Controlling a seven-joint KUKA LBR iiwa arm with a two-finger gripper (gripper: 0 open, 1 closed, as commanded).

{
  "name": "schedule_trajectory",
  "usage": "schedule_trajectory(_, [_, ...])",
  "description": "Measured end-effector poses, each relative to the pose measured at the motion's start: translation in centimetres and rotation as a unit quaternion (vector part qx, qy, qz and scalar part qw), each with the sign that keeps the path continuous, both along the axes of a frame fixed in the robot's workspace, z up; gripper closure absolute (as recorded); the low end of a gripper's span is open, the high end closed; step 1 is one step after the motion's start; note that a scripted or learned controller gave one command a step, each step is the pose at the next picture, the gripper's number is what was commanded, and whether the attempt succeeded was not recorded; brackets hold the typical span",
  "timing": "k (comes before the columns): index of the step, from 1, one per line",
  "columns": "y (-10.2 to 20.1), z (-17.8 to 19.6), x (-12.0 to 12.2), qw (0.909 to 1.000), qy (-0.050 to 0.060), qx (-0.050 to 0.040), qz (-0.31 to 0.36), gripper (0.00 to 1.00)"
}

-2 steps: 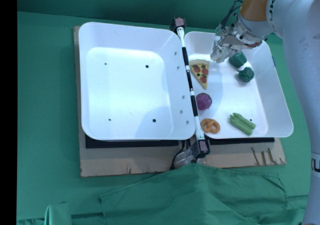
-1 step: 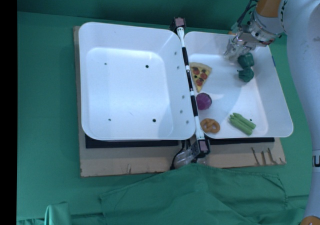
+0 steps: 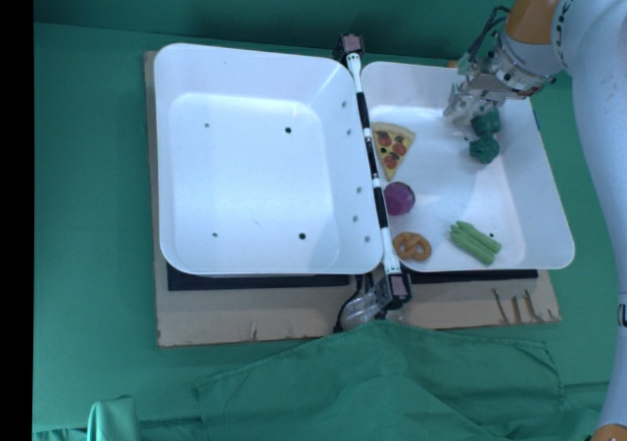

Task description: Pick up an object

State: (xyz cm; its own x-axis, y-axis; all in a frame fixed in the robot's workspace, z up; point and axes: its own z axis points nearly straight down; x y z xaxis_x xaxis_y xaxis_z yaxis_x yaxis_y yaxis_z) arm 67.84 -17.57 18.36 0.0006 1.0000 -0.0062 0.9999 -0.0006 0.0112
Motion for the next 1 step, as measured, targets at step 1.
schedule_trajectory(1, [-1.39,0.14,-6.86,1.0,-0.003,0.0,-0.002,1.0])
